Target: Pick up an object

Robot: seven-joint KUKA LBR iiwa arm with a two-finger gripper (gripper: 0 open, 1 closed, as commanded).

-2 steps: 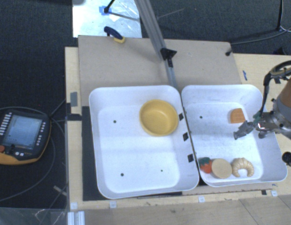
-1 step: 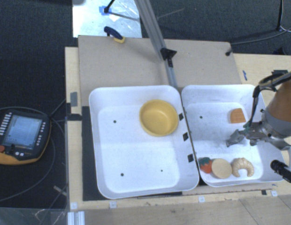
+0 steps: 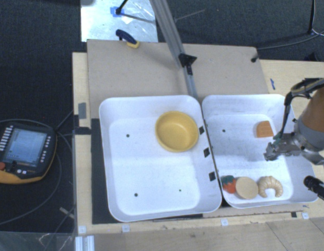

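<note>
A yellow bowl (image 3: pixel 176 131) sits in the left bin (image 3: pixel 125 187), near its upper right corner. The right bin (image 3: pixel 230 109) holds an orange square piece (image 3: pixel 264 129) at its right side. Along its front edge lie a red and green item (image 3: pixel 227 183), a tan round disc (image 3: pixel 246 187) and a pale croissant-shaped piece (image 3: pixel 270 186). My gripper (image 3: pixel 273 151) hangs over the right part of the right bin, below the orange piece and above the croissant. I see nothing held in it.
A grey pole (image 3: pixel 172 35) slants across the cardboard behind the bins. A teach pendant (image 3: pixel 22 151) lies on the dark floor to the left. A blue and yellow clamp (image 3: pixel 126 37) sits at the cardboard's back edge.
</note>
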